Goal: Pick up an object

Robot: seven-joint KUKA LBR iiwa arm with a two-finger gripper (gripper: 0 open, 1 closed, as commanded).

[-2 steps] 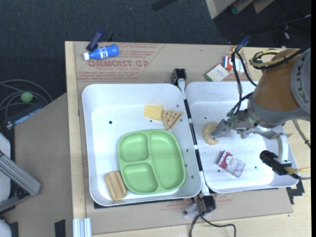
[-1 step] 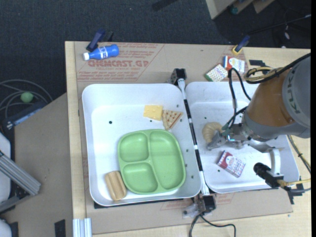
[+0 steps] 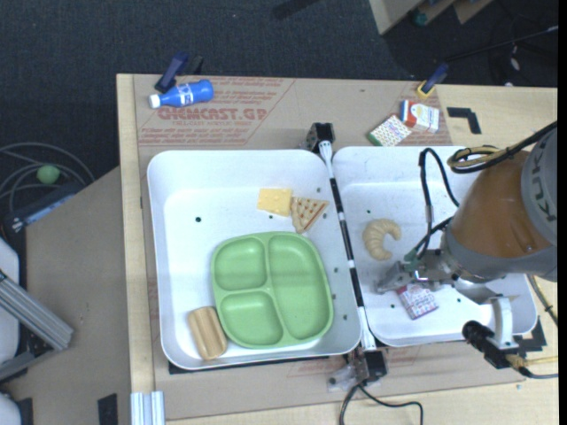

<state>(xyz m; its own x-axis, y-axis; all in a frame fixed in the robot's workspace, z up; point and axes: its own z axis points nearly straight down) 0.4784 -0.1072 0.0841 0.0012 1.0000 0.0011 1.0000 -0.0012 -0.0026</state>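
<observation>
Croissant (image 3: 382, 237) and checkered packet (image 3: 418, 302) in right bin (image 3: 390, 330)

— The two shallow white bins (image 3: 177, 237) look like smooth plastic with a faint sheen, and the pale green divided plate (image 3: 270, 289) is matt plastic.

— Agreed. The bench top (image 3: 266, 104) reads as raw brown board, matt, with red print. The floor beyond it looks like dark carpet (image 3: 133, 16), rough-textured.

— The tan croissant-shaped toy (image 3: 382, 236) seems smooth moulded plastic, as does the ridged tan bread piece (image 3: 206, 332).

— The arm's orange band (image 3: 496, 211) is glossy; the gripper (image 3: 403, 275) parts look like dull grey metal. The small checked packet (image 3: 418, 302) under it looks like printed paper or foil; I cannot tell which.
</observation>
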